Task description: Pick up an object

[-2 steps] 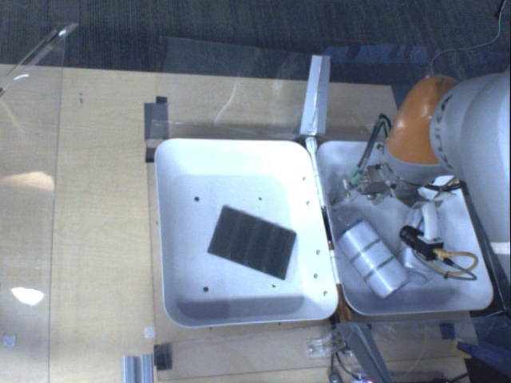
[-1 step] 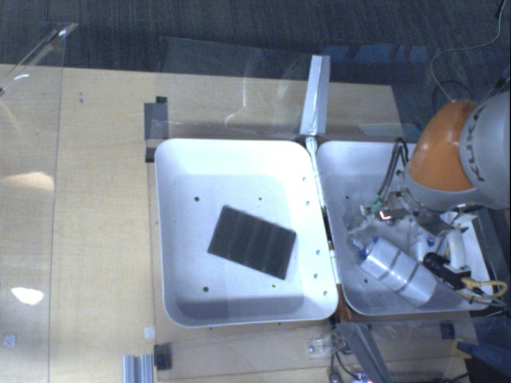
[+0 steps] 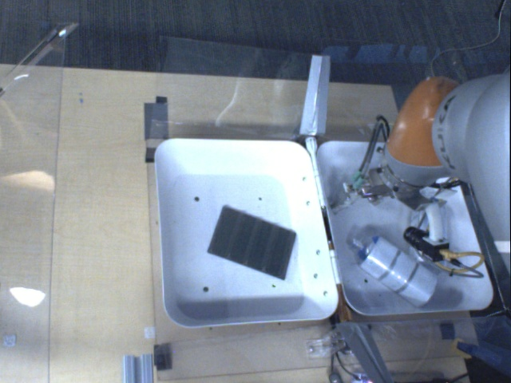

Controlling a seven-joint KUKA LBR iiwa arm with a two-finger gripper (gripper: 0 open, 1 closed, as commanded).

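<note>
White plastic bins, two of them side by side on a pale wood bench (image 3: 80, 238). The left bin (image 3: 169, 214) has one thing in it: a dark grey pad (image 3: 252, 242), flat and rectangular with ribs running along it. It's lying on the floor of the bin a bit below centre, turned at an angle to the walls and not touching any of them.

The arm (image 3: 471, 126) comes in from the right and hangs over the right bin (image 3: 477, 298), with the orange band (image 3: 419, 122) sitting over that bin's back half. Below it there's a silvery cylinder body angled down toward the bin floor, and the gripper (image 3: 366, 250) is at its left end, low in the bin and near the wall shared with the left bin. Honestly can't tell if the gripper is open or closed from this angle, and I can't make out anything in it. It's well apart from the pad, which is a whole bin over.

Some black and yellow cables (image 3: 443, 254) loop around just right of the cylinder. A grey metal post (image 3: 316, 94) stands up at the back where the two bins meet.
</note>
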